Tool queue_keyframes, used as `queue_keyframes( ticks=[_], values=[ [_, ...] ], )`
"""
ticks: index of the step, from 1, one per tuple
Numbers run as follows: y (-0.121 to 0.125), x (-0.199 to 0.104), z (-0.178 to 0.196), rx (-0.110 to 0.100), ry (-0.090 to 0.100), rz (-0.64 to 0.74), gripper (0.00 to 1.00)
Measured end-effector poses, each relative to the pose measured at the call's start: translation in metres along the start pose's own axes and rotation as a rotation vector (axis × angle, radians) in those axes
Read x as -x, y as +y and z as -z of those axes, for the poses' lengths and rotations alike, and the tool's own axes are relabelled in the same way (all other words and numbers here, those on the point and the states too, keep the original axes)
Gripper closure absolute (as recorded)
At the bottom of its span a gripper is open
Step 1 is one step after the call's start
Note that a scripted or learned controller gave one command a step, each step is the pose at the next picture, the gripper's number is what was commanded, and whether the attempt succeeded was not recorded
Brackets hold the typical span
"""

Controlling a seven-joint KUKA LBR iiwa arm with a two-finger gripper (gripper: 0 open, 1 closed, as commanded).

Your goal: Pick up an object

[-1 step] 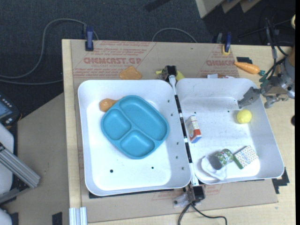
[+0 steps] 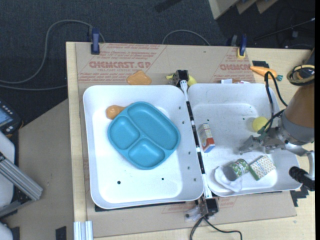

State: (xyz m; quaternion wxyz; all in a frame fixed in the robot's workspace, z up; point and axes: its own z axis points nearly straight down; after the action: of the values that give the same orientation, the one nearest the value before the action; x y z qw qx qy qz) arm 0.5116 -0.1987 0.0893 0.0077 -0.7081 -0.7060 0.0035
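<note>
My gripper (image 2: 253, 143) hangs low over the right side of the right bin (image 2: 225, 100), open, with nothing between its fingers. A yellow ball (image 2: 259, 123) lies just behind it. In front of it lie a patterned packet (image 2: 262, 166) and a green-labelled can (image 2: 235, 169) resting on a white dish (image 2: 224, 181). A small white and red tube (image 2: 206, 137) lies near the bin's left wall. The left bin (image 2: 100, 149) holds a blue divided plate (image 2: 144, 134), with an orange object (image 2: 114, 112) partly under its far left edge.
The grey arm (image 2: 300, 115) comes in over the right bin's right rim. An orange piece (image 2: 138, 78) and a yellow and black clamp (image 2: 181, 77) sit on the board behind the bins. Black cables (image 2: 272, 91) hang near the arm.
</note>
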Motion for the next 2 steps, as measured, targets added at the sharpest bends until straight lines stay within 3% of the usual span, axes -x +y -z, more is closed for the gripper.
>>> queue_keyframes(
  ticks=[1,2],
  values=[
    [0.063,0.017,-0.004,0.015,0.001,0.007,0.0],
    [0.091,-0.024,-0.003,0.02,-0.006,0.008,0.0]
  ],
)
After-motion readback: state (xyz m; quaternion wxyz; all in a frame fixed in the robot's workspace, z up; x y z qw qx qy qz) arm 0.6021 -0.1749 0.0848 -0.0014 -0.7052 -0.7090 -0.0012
